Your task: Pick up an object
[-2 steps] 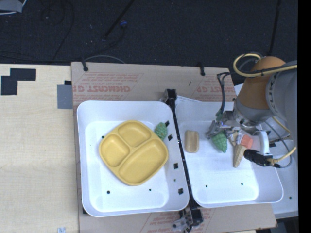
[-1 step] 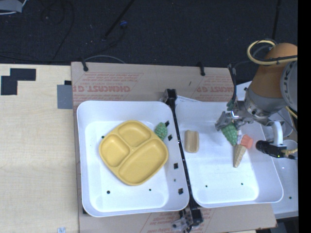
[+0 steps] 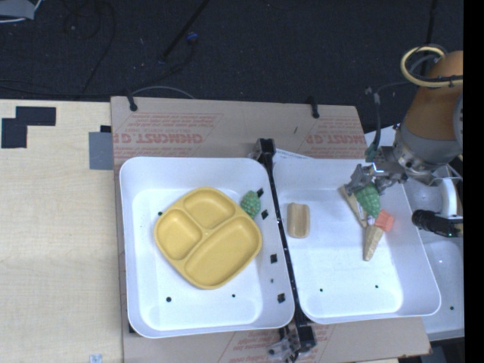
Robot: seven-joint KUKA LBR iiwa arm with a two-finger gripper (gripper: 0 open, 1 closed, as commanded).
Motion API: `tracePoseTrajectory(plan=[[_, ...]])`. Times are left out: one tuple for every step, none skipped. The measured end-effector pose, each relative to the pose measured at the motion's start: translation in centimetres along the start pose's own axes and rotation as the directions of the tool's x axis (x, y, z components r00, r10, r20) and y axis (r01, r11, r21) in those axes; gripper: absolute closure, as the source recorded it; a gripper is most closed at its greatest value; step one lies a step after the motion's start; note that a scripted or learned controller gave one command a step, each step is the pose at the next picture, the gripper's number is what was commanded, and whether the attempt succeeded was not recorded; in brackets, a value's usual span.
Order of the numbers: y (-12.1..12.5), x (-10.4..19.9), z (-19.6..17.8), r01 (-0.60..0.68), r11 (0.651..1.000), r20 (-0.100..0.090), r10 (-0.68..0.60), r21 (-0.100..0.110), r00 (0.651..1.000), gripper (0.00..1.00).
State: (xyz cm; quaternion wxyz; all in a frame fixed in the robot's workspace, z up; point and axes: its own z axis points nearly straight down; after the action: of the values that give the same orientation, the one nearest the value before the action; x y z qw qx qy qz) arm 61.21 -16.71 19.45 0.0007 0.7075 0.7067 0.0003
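Note:
My gripper [image 3: 365, 181] hangs over the upper right part of the right bin [image 3: 340, 293]. It is just above a small green toy [image 3: 369, 201], which lies against a tan wedge-shaped piece [image 3: 353, 202]. Just below them lie an orange-pink block [image 3: 385, 221] and a tan ice-cream cone [image 3: 372, 242]. A beige bread-like piece [image 3: 299, 220] rests near the right bin's left wall. I see nothing lifted off the bin floor.
The left bin [image 3: 140, 278] holds a yellow divided plate [image 3: 208, 237], with a small green object [image 3: 250, 202] by its upper right edge. A black divider [image 3: 274, 225] runs between the bins. The arm's orange band [image 3: 442, 70] stands at the far right.

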Motion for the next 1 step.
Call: tracePoseTrajectory(plan=[[-0.15, 0.93, -5.59, 0.004, 1.0, 0.0, -0.004, 0.0, 1.0, 1.0]])
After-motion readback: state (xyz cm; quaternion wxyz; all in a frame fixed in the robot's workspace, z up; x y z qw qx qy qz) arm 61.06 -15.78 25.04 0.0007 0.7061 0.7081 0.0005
